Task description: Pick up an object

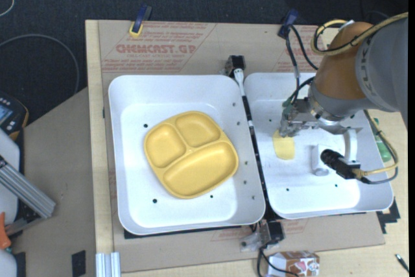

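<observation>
A small pale yellow block (284,148) lies in the right bin (305,201), near its left wall. My gripper (288,128) hangs straight over the block's upper edge, very close to it or touching it. The grey arm with its orange band reaches in from the right and hides the back right part of this bin. A yellow divided plate (190,154) with three compartments rests in the middle of the left bin (130,107).
A green object (385,150) lies at the right bin's right wall, partly behind the arm. A ridge with black clips (249,133) separates the two bins. Cardboard (155,45) lies under both bins.
</observation>
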`<state>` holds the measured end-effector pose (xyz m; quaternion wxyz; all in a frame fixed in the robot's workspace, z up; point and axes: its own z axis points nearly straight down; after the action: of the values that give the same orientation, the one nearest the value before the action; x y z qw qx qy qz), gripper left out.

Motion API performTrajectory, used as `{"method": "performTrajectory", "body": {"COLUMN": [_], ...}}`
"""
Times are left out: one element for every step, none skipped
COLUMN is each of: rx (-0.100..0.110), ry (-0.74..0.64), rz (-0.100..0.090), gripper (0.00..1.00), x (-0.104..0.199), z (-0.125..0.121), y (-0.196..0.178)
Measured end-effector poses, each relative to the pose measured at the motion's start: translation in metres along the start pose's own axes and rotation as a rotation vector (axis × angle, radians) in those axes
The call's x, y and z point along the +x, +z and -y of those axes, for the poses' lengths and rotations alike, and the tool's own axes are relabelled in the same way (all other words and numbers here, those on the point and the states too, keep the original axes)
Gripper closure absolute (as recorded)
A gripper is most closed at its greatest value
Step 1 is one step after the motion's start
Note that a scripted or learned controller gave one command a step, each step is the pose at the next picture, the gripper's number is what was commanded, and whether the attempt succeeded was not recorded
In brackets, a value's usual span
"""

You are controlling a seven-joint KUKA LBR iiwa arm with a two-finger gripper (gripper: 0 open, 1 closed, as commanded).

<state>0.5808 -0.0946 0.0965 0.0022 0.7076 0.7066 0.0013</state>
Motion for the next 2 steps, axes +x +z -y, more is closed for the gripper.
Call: {"method": "performTrajectory", "body": {"rx": [0.005,-0.002], "ry": [-0.008,-0.013], "rz": [-0.006,-0.005], "gripper": [1.0,1.0], "x": [0.078,0.174], "z": [0.083,0.101], "y": [-0.094,-0.172]}}
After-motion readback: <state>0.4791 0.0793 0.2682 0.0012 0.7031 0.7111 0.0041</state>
